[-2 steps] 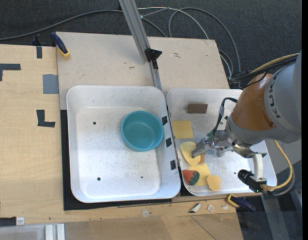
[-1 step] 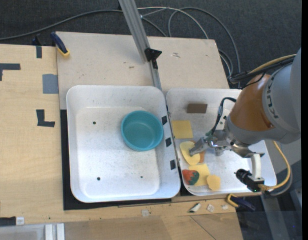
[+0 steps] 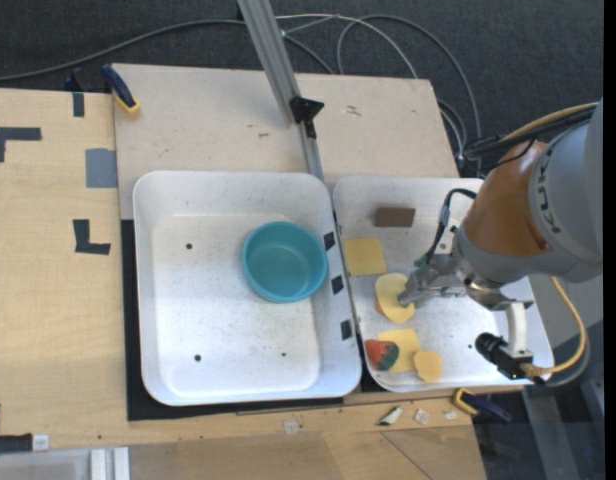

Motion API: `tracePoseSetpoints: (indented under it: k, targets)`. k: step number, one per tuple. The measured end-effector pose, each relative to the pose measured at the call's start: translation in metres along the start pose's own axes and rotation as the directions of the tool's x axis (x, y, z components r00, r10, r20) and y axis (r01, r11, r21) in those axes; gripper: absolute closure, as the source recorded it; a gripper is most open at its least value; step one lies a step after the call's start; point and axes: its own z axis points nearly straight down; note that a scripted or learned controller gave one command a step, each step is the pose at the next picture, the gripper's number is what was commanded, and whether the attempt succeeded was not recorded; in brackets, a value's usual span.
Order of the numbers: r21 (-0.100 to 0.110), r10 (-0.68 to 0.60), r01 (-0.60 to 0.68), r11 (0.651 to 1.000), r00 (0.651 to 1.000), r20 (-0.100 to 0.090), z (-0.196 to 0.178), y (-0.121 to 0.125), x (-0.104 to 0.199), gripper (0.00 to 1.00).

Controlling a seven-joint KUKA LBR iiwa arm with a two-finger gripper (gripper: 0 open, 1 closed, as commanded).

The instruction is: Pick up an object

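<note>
Hovering pincer [image 3: 413, 293] over unlabelled yellow piece [image 3: 392, 298].

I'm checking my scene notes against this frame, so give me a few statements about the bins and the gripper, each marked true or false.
1. The teal bowl sits in the left bin. True.
2. The brown block lies in the left bin. False: it lies in the right bin, near its far edge.
3. The gripper is over the right bin, at a pale yellow piece. True.
4. The bowl is stacked on the yellow square. False: they are apart, in different bins.
5. A red and green item lies near the right bin's front edge. True.
</note>
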Motion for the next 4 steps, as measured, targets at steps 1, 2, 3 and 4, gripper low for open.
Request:
tracePoseSetpoints:
  k: [1,2,3,4]
  targets:
    - [0.009,0.001,-0.001,1.000,1.000,0.002,-0.044,0.007,0.005,1.00]
    - [0.009,0.003,-0.003,1.000,1.000,0.003,-0.092,0.008,-0.004,1.00]
    - [0.007,0.001,-0.001,1.000,1.000,0.003,-0.145,0.009,-0.004,1.00]
    - [0.012,-0.003,0.003,1.000,1.000,0.000,-0.149,0.026,0.041,1.00]
